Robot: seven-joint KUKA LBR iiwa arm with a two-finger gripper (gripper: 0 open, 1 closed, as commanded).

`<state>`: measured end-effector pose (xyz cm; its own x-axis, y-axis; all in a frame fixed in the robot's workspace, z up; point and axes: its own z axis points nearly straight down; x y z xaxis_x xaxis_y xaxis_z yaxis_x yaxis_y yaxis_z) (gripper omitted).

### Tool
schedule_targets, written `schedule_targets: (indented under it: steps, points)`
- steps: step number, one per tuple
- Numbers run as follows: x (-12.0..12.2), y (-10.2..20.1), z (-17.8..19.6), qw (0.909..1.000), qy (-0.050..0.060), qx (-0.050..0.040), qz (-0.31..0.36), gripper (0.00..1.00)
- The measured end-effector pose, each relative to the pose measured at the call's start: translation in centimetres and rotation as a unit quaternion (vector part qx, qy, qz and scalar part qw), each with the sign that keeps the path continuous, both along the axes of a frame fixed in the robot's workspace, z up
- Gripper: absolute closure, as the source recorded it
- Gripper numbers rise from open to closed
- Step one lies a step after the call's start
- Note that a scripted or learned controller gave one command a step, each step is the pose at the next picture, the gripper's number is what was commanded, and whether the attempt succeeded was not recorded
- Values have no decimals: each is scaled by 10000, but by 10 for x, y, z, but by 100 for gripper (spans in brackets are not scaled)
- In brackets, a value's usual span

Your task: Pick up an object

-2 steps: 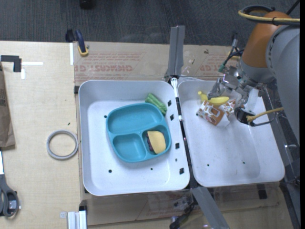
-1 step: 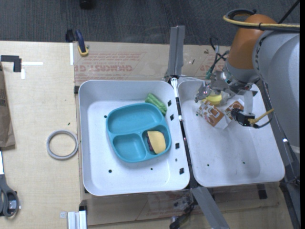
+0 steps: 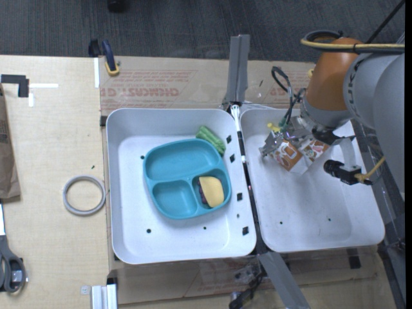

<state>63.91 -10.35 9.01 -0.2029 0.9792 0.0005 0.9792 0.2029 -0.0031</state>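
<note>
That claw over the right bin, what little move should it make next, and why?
Probably a slow lift straight up. The claw sits low in the right bin against a small brown and white carton, and lifting would show whether it really has hold.

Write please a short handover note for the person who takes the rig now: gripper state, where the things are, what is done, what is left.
Gripper: low in the right bin, at its back left part, right at a small orange-and-white carton. Whether it grips the carton cannot be told from this view.
Left bin: a blue divided tray with a yellow item in its right compartment; a green item lies behind the tray.
Done: arm brought down to the carton.
Left: confirm the grasp and lift; nothing is seen raised clear of the bin yet.
</note>
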Motion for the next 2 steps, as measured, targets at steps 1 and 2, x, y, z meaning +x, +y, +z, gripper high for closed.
schedule_targets:
  steps: [1,2]
  points:
    - [1,-2,10,10000,-10,-3,-21,100]
    - [19,34,100,9984,-5,-7,-572,100]
